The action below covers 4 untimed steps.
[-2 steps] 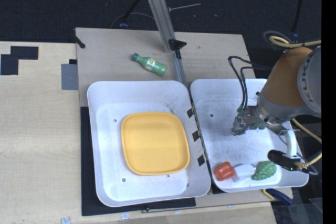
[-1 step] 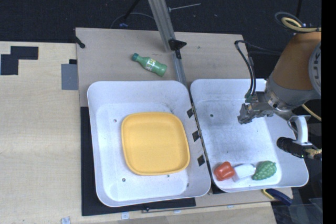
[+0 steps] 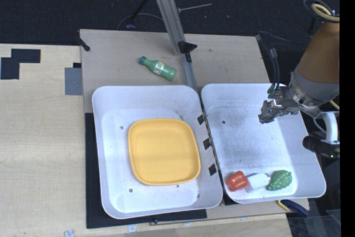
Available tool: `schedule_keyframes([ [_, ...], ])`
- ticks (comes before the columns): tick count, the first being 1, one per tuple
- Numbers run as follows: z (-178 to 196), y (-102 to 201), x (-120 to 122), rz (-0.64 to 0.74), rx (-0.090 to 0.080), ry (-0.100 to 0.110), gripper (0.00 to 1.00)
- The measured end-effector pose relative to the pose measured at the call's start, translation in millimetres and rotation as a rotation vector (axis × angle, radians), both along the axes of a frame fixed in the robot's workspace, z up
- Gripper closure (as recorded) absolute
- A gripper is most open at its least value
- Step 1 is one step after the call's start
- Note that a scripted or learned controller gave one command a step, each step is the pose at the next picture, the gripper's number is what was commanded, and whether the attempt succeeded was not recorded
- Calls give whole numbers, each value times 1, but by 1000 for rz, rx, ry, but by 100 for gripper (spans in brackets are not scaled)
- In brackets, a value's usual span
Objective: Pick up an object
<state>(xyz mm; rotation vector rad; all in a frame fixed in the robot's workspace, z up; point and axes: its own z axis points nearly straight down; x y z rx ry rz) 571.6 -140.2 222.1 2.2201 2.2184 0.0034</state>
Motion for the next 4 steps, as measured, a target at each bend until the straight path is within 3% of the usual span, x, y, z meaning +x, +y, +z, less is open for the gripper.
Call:
schedule_keyframes([
  [4,19,198,-19,3,1,4,100],
])
